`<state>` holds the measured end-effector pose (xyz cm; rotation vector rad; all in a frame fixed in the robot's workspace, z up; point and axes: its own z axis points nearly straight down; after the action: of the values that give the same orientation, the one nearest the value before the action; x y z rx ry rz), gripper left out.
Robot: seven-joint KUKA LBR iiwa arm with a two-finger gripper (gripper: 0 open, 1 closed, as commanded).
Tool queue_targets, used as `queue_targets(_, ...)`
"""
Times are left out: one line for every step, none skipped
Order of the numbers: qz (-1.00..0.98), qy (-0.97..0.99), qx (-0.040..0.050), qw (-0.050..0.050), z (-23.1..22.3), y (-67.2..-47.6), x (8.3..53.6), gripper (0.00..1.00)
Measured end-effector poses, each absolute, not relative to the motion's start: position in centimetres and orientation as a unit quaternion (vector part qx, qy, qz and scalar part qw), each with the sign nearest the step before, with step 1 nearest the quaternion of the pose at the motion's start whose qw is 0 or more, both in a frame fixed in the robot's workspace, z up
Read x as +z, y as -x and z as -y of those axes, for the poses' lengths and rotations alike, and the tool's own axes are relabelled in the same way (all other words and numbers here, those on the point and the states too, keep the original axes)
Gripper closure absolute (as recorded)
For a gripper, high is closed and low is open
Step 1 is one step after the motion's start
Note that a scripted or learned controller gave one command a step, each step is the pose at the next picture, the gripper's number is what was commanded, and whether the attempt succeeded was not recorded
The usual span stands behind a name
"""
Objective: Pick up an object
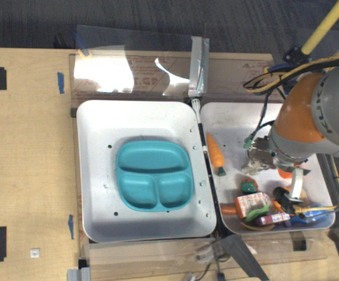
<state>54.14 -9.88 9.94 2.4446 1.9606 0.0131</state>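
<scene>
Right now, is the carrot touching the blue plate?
Apart. The camera view shows the carrot in the right bin, and the blue plate in the left bin, with both rims between them.

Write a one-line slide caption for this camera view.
KUKA arm reaches into the right bin above cluttered toys beside a carrot; a teal divided tray sits in the left bin.

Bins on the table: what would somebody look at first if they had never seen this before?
Probably the bright teal divided tray lying by itself in the middle of the left bin. Next, the grey robot arm with its orange band, reaching in from the right over the right bin. Below it, toys are heaped in that bin's near corner, and an orange carrot lies apart by the divider between the bins.
</scene>
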Motion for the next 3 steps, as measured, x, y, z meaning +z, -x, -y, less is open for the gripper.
queue_targets(-0.707, -0.708, 0.0025, 0.002, 14.3, -52.3, 8.8, 1.00)
queue_targets(-0.707, -0.708, 0.0021, 0.002, 14.3, -52.3, 8.8, 0.00)
queue_targets(-0.729, -0.685, 0.0027, 0.003, 9.4, -52.4, 8.8, 0.00)
